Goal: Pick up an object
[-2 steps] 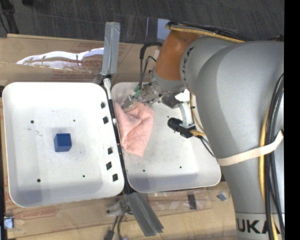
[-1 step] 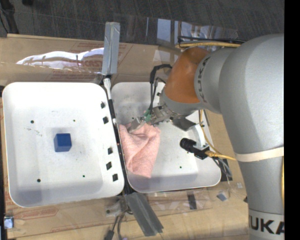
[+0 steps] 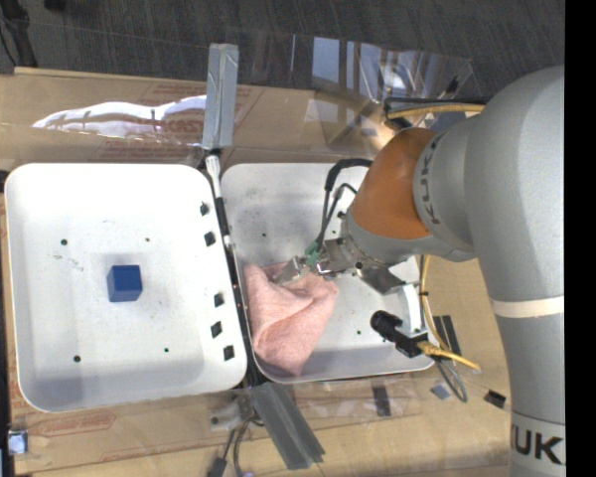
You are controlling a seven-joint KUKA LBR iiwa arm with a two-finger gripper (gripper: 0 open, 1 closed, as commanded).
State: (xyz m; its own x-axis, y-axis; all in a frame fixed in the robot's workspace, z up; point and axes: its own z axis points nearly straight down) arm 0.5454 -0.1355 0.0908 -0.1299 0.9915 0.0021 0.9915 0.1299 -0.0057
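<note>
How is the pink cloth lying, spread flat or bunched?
Bunched: the pink cloth lies in a rumpled heap against the left wall of the right bin.

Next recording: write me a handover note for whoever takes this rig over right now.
End effector: down in the right bin, at the upper edge of the pink cloth; a hold on it cannot be confirmed.
Pink cloth: crumpled against the right bin's left wall.
Blue cube: in the left bin, far from the arm.
Done: nothing visibly lifted.
Left: secure one object and raise it clear.
</note>
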